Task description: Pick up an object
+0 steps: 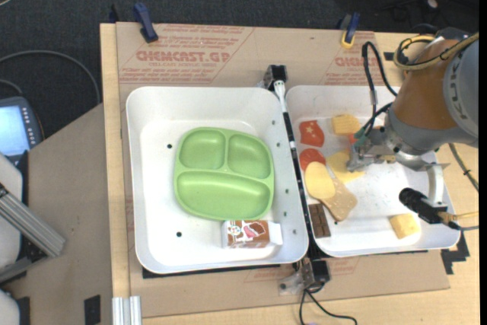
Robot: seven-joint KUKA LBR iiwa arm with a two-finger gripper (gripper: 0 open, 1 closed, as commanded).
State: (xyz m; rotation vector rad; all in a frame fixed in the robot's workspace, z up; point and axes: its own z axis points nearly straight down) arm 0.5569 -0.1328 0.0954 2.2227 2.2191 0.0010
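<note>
Small printed snack packet [247, 234] lying far left of two-finger gripper [356, 160] | gripper hovering beside yellow pieces [338, 161] | grip state: cannot tell

- The tabletop [190, 49] is a brown board printed with red lettering, stretching out to the left of the jaws and past them on every side.
- Two shallow white bins sit on it side by side, edges touching: the right bin [380, 240] lies beneath the jaws, the left bin [144, 164] well to their left.
- Two blue clamps [144, 21] [349, 28] grip the tabletop's far edge, beyond the jaws.
</note>
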